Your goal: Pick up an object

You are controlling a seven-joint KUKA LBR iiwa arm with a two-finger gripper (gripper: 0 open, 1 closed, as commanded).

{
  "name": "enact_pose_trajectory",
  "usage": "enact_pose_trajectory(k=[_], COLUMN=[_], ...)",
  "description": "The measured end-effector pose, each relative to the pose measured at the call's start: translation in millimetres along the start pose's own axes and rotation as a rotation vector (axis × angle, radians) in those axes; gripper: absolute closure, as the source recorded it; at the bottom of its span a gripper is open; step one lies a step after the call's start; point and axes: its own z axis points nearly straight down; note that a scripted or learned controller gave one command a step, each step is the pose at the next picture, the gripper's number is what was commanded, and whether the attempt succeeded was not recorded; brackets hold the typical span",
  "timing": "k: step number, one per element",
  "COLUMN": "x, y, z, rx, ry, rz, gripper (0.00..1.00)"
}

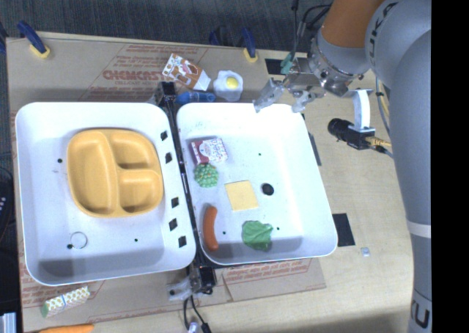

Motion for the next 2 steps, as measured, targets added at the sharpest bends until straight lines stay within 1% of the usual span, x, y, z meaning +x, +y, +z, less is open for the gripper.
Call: enact_pose_trajectory(k=[1,2], x=[65,65], y=[-27,-26], z=[168,157], rx=[-0.007,-0.007], ry=[0.000,-0.001], rz=[0.029,0.024], gripper=[0.00,1.00])
